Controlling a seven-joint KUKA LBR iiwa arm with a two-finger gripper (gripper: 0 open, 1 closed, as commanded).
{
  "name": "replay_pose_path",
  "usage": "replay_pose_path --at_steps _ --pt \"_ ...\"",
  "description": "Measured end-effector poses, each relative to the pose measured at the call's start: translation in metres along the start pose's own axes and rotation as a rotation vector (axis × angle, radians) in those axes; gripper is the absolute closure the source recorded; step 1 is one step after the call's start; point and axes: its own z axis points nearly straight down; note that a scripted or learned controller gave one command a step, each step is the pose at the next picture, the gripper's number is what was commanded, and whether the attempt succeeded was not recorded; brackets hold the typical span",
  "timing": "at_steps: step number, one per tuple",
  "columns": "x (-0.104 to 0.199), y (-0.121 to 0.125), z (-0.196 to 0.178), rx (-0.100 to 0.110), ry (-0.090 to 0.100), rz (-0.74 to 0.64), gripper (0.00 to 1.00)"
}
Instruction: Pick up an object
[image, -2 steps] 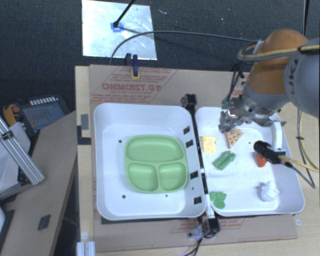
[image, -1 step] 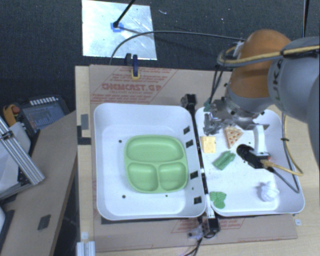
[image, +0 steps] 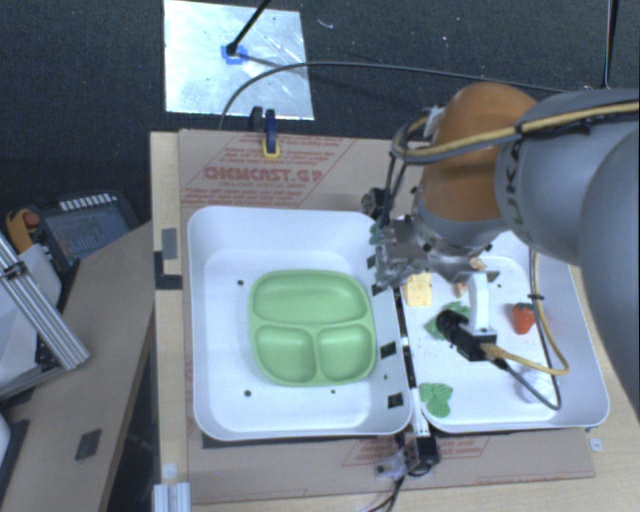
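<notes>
Arm (image: 575, 170) reaches from the right, wrist bent down over the right bin's (image: 588, 398) left wall; gripper (image: 395, 265) low, just beside a yellow piece (image: 419, 292); open or closed, cannot tell.

The left bin (image: 215, 260) has a green plate (image: 310, 325) across its middle, leaving bare floor all round it, widest along the far and left walls. Over the right bin (image: 580, 400) the arm (image: 560, 170) covers the far half, and the gripper (image: 392, 265) hangs at the wall between the bins, just beside a yellow piece (image: 419, 291). The near floor lies open between a leaf (image: 436, 398) at the near left corner and a red piece (image: 523, 318) further right.
</notes>
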Motion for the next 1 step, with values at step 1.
replay_pose_path --at_steps 1 --pt "0.0505 -0.0203 0.0070 0.000 0.000 0.000 1.00"
